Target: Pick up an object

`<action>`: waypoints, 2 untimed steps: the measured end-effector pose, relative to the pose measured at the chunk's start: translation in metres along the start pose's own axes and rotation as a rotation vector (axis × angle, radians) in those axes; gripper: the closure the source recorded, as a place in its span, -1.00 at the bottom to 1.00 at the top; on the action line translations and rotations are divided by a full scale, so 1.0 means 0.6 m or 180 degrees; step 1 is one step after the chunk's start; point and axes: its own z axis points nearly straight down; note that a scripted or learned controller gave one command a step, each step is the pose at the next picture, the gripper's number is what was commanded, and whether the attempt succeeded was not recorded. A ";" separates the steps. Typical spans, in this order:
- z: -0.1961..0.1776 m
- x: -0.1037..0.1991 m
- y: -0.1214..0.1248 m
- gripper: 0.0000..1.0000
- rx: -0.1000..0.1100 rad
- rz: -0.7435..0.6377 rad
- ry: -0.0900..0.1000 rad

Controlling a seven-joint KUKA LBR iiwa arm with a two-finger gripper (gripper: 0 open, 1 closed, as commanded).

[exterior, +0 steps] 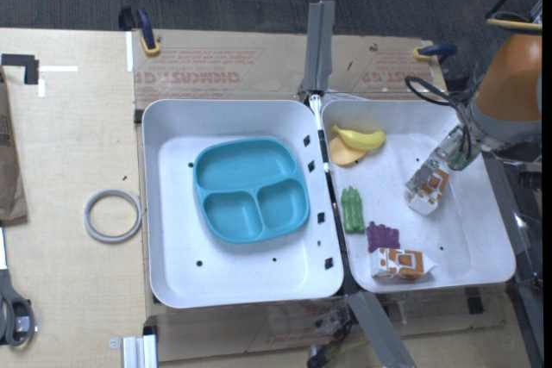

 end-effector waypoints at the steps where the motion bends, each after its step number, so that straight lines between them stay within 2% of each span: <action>1: -0.085 -0.049 0.020 -1.00 -0.0005 -0.0900 -0.0009; 2: -0.102 -0.052 0.020 1.00 -0.0015 -0.0885 -0.0023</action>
